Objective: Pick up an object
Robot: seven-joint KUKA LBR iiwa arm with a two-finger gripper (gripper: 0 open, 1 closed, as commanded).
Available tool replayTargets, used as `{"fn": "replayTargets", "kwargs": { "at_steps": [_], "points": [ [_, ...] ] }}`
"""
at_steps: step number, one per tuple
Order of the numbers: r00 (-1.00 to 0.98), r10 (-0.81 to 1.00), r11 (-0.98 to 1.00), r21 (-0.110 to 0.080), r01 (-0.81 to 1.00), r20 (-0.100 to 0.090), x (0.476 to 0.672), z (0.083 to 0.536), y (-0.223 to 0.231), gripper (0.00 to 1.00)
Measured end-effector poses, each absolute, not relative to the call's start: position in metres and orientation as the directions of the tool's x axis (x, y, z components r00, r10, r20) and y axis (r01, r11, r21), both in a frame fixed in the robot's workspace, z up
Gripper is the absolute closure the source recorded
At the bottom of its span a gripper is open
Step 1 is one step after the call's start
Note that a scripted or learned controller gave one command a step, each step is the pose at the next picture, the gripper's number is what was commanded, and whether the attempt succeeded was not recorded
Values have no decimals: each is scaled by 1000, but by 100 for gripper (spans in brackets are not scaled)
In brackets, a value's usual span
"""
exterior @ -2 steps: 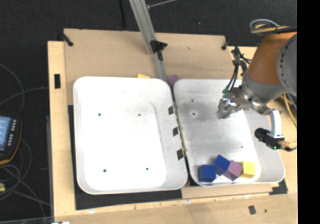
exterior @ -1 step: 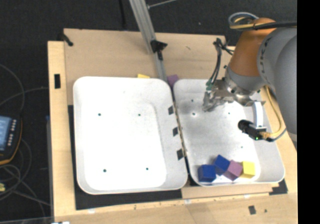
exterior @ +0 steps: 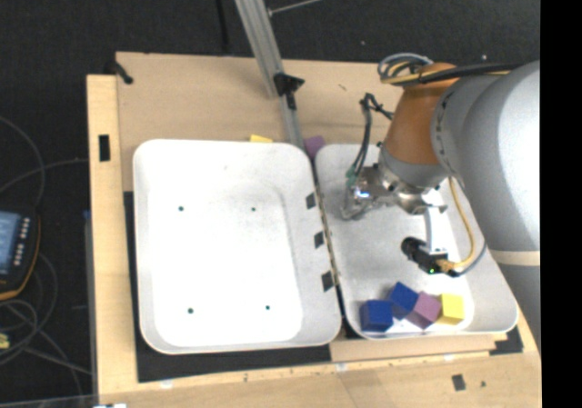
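My gripper [exterior: 354,204] hung low over the upper left part of the right bin [exterior: 377,256], close to the wall it shares with the left bin [exterior: 227,252]. From above, the wrist hid too much of it, so I could not tell whether it stood wide or closed. I saw nothing held in it, and the bin floor beneath it was bare white.

The things worth taking lay well apart from me, huddled at the near edge of that same right bin. A blue block [exterior: 377,315] sat furthest left and a darker blue block [exterior: 403,294] just behind it. A purple block [exterior: 425,309] touched or nearly touched those two, and a yellow block [exterior: 452,307] lay at the right end. A small yellow piece [exterior: 261,138] and a small purple piece [exterior: 315,144] sat on the bench beyond the bins' far rims, poor choices both.

I judged myself in the approach step, with no grasp made. The next move called for travelling toward the near edge and settling on one block. The blue one at the left end looked the freest on its outer side. I would need to come down squarely so as not to shove the cluster against the rim.
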State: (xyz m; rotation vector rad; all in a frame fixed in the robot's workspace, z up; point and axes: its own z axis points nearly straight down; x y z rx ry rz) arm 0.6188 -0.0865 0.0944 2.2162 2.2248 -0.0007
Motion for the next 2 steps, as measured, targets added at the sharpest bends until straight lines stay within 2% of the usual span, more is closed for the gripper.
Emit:
{"fn": "replayTargets", "kwargs": {
  "at_steps": [2],
  "points": [
    [-8, 1000, 8, 6, 1000, -4, 621, 119, -90, 100]
  ]
}}
